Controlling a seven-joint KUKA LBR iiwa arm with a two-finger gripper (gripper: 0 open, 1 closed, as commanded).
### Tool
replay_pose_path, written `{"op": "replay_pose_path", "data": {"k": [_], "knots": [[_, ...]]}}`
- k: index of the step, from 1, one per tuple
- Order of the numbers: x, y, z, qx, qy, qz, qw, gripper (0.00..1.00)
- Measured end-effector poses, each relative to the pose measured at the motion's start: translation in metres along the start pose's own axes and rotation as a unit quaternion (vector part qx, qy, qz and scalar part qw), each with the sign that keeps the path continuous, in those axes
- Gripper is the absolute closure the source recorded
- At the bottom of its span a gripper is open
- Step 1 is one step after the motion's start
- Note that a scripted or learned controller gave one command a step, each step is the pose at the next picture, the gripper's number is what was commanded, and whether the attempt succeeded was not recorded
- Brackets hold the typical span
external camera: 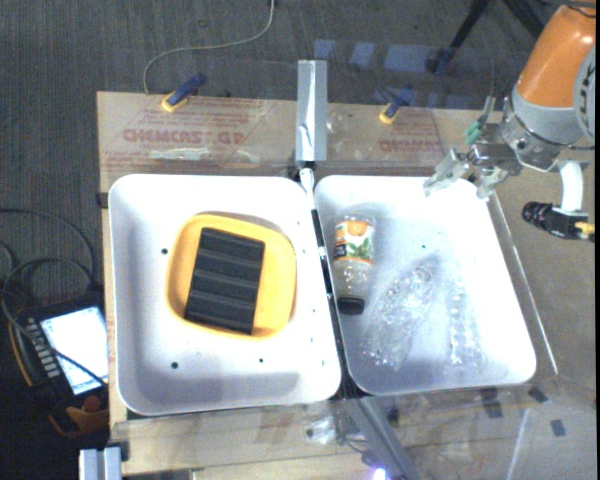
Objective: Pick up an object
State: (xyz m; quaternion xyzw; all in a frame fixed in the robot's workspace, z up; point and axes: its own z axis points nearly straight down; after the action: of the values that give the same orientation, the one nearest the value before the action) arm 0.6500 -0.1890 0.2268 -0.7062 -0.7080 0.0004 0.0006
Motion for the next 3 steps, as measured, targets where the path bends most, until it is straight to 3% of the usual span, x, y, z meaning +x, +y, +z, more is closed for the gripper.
{"op": "replay_pose_path", "data": {"k": [1,2,3], "knots": [[0.056,0.019,0.135,-0.001,-0.002,0.032,0.9995,0.00],[-0.013,0.019,0.135,0.001,0.000,-0.078,0.9970,0.00],[0.051,0.021,0.137,-0.003,-0.003,-0.121,0.9927,0.00]]}}
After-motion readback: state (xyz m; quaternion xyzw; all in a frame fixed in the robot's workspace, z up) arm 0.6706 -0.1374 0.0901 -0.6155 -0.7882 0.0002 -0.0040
